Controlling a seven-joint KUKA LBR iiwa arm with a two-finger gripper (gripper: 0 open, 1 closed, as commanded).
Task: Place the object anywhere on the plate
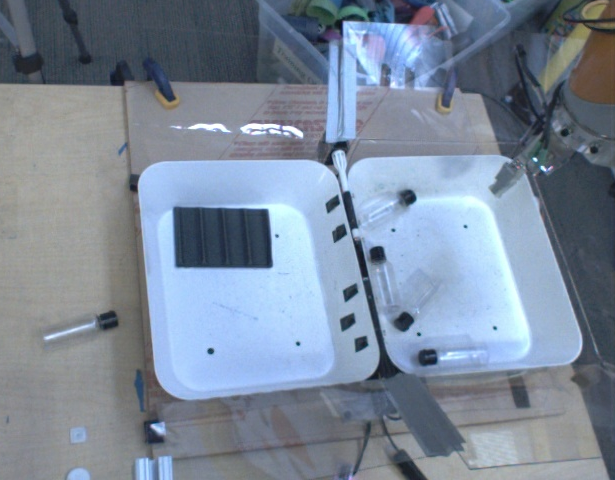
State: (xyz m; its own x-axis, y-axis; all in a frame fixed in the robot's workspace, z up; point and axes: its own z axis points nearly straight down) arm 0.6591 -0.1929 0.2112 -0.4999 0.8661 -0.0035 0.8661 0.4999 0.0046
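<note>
The gripper (509,178) hovers over the right bin's (557,298) one-o'clock corner, its state impossible to tell, while clear black-capped vials (385,208) lie inside and the black ridged plate (223,238) sits at ten o'clock in the left bin (247,368).

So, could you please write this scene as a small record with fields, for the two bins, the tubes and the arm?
left bin: holds a black ridged plate, upper left part
right bin: holds clear tubes with black caps, at least four
tube near front edge: lying flat
tube at top: lying flat, close to the divider
bench tube: lies outside the bins, left of the left bin
end effector: over the upper right rim of the right bin, fingers unclear
plate contents: no tube on it yet
</note>
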